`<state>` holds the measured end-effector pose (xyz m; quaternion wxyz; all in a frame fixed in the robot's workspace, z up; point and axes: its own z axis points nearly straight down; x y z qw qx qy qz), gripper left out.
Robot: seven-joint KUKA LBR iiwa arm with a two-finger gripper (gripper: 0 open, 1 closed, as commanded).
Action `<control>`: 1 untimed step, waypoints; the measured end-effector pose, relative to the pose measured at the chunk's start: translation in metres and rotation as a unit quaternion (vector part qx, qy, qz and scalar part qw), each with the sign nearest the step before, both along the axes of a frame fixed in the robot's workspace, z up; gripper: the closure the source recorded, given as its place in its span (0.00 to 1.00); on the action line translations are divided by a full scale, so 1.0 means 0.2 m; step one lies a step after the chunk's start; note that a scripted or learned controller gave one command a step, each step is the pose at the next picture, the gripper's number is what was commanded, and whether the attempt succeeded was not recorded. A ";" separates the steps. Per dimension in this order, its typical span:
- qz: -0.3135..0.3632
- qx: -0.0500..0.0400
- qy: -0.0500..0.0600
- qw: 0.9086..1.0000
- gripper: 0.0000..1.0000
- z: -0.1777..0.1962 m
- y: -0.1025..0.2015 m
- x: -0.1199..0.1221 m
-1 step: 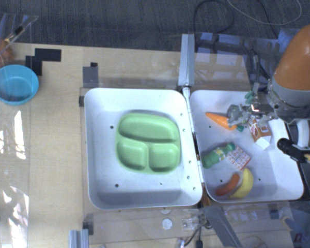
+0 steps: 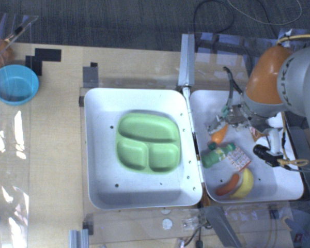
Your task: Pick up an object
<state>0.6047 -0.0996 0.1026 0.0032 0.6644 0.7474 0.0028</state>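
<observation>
The right bin (image 2: 284,190) holds several objects. An orange carrot-like piece (image 2: 218,135) lies near its left wall. Below that rest a green bottle (image 2: 216,155) and a pink checkered packet (image 2: 239,159). A yellow banana (image 2: 244,184) and a red sausage (image 2: 223,187) lie near the front edge. My gripper (image 2: 222,123) hangs low in the right bin, just above and slightly right of the orange piece. Nothing is visibly held.
The left bin (image 2: 101,185) carries a green divided plate (image 2: 147,141). A blue bowl (image 2: 14,83) sits on the bench at the far left. The grey arm with its orange band (image 2: 266,76) covers the right bin's back right part.
</observation>
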 end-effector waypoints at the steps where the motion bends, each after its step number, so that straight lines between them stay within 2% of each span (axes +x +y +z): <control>1: 0.000 0.000 -0.003 1.000 1.00 0.06 0.01 0.01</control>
